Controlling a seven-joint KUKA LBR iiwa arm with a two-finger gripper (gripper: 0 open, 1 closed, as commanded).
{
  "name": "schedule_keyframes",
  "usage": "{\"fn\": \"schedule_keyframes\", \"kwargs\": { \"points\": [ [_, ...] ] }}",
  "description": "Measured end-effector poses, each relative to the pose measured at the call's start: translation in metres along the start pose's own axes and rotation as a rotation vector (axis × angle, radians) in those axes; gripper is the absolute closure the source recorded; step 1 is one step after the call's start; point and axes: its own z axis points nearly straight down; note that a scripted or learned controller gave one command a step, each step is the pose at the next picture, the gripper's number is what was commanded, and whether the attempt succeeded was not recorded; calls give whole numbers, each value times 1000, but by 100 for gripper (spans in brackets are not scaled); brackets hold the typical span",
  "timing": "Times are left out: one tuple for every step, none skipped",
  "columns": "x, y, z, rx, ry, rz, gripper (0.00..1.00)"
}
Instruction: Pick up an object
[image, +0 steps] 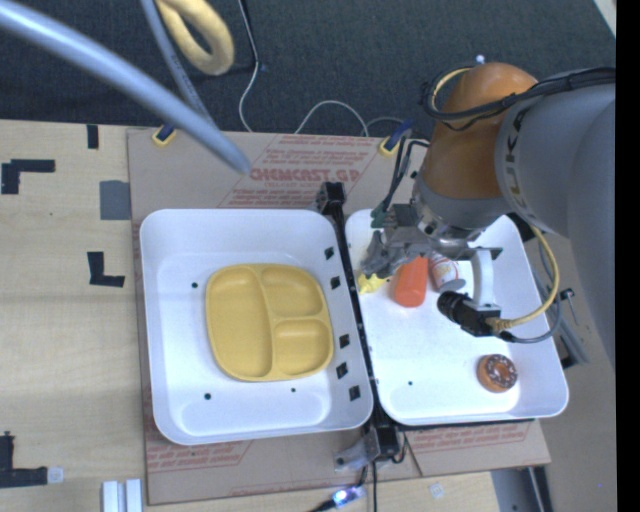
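Observation:
In the right bin (440, 395) an orange carrot-like object (409, 282) lies near the far left part, with a small yellow piece (370, 284) beside it by the divider. A brown doughnut (496, 372) rests near the bin's front right corner. A small red and white item (443, 270) lies right of the orange object. My gripper (392, 252) hangs low over the far left of the right bin, just above and left of the orange object. The wrist hides its fingertips.
The left bin (170, 300) holds a yellow divided plate (268, 320). A black divider with clips (348, 300) runs between the bins. A black cable end (465, 312) and yellow cable hang from the arm over the right bin. A grey pole (130, 75) crosses the far left.

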Motion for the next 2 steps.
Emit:
{"fn": "schedule_keyframes", "kwargs": {
  "points": [
    [49,-14,9,2,-1,2,100],
    [99,-19,20,2,-1,2,100]
  ]
}}
